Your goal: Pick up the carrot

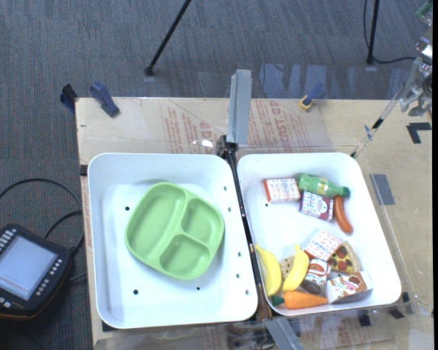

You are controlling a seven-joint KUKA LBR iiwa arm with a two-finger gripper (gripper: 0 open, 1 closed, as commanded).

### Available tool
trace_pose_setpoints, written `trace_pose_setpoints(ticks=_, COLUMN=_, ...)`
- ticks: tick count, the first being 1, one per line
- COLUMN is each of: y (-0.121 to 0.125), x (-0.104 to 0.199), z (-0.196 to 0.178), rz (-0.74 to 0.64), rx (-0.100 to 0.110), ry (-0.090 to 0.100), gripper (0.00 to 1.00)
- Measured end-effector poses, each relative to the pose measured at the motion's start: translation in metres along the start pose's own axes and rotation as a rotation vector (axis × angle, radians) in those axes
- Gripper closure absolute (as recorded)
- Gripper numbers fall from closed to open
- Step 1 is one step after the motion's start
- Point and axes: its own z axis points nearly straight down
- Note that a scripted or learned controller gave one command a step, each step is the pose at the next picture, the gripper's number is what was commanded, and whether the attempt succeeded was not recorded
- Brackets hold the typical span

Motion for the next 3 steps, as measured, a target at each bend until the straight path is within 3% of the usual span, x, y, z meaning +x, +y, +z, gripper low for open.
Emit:
trace_pose_setpoints(ticks=2, y=-0.001, x=0.009, z=-0.01, rz=-0.026, rx=0.013, ry=-0.013, gripper=1.0)
trace_pose_setpoints(ticks=3, y=0.011, x=-0.018, z=0.253, rz=-0.369, rx=-0.032, ry=0.022, gripper=1.0)
